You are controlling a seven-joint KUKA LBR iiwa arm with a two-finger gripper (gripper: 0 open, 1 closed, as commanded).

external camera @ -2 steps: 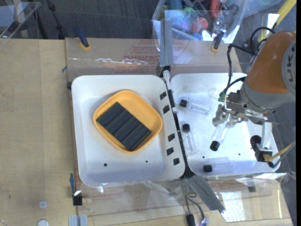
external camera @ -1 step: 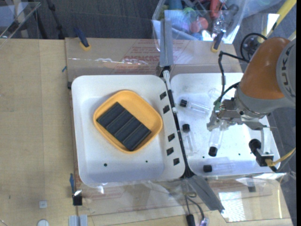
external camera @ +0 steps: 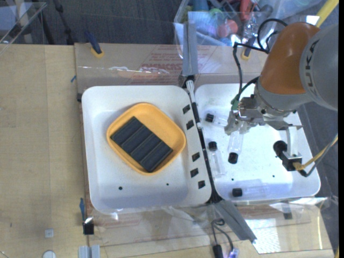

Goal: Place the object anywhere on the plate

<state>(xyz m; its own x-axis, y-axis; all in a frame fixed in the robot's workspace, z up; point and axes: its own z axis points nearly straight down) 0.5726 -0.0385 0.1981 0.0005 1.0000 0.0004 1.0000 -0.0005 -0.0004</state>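
- Dark ridged slab (external camera: 141,141) lies on the yellow plate (external camera: 173,131), frame's left; it looks stiff and light, best pinched across its short edges.
- Gripper (external camera: 236,127) hangs over the right bin (external camera: 309,183); whether it is spread, I cannot tell.

A light wooden bench (external camera: 37,144) carries two shallow white bins side by side: left bin (external camera: 97,190), right bin (external camera: 306,184).

Even, bright overhead light; the white bins (external camera: 140,198) read slightly overexposed. Glare marks the plastic sheet (external camera: 134,66) at 12 o'clock and the clear box (external camera: 231,9) at 1 o'clock. Shadows are soft and short. The arm (external camera: 293,58) at 3 o'clock appears mildly blurred.
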